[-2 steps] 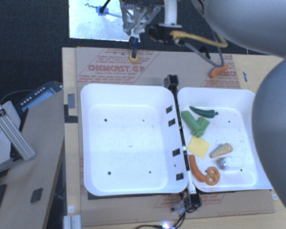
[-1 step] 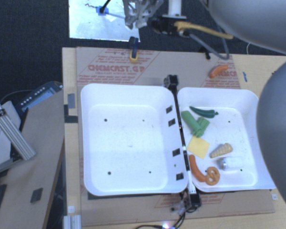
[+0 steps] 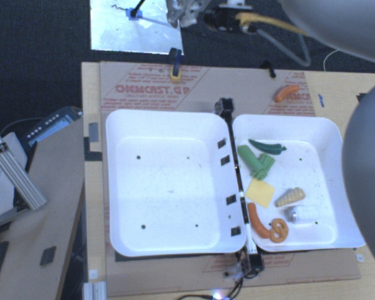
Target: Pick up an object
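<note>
At the near edge of the bench (image 3: 175, 279), a cardboard sheet printed with red lettering lies under two shallow white bins set side by side. The left bin (image 3: 122, 186) shows only small dark dots on its floor. The right bin (image 3: 325, 130) holds the objects. Nearest, at about six o'clock in that bin, a brown pretzel (image 3: 279, 230) touches an orange sausage (image 3: 256, 220) whose long axis runs from eleven to five o'clock. Just beside them to the right lies a small pale object (image 3: 298, 215), too washed out to identify. Above it, a tan cone (image 3: 290, 197) points toward three o'clock, slightly upward. A flat yellow square (image 3: 260, 193) sits near the bin's left wall. Farther on, a light green piece (image 3: 255, 160) lies with its long axis from ten to four o'clock, and a dark green pepper (image 3: 267, 147) stretches roughly nine to three o'clock. Beyond the bin, an orange item (image 3: 286, 93) rests on the cardboard. At the far edge, the tool (image 3: 186, 8) hangs over a shiny metal plate (image 3: 122, 27), well apart from the bins, nothing visible in it; its opening cannot be judged. Dark carpet surrounds the bench.
</note>
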`<action>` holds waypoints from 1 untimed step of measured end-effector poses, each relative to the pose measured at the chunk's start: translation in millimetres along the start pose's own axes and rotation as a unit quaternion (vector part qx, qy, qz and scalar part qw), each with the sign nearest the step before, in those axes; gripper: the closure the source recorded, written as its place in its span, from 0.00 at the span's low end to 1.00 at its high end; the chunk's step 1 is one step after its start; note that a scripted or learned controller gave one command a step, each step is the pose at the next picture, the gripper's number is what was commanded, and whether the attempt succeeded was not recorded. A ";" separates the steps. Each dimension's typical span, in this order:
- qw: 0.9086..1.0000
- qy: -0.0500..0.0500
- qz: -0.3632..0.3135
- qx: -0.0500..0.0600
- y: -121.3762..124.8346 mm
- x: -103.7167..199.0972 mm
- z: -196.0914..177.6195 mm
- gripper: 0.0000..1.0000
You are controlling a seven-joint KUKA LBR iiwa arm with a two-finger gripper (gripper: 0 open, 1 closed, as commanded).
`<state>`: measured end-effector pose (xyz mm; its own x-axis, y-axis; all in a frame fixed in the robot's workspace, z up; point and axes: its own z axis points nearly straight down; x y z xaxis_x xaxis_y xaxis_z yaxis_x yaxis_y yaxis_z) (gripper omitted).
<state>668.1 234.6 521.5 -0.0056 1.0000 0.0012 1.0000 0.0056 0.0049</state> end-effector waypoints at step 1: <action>1.000 -0.002 0.003 0.006 -0.4 -1.3 97.1 1.00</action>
<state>668.2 233.4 424.4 0.0001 1.0000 -0.0031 1.0000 -0.0001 -0.0080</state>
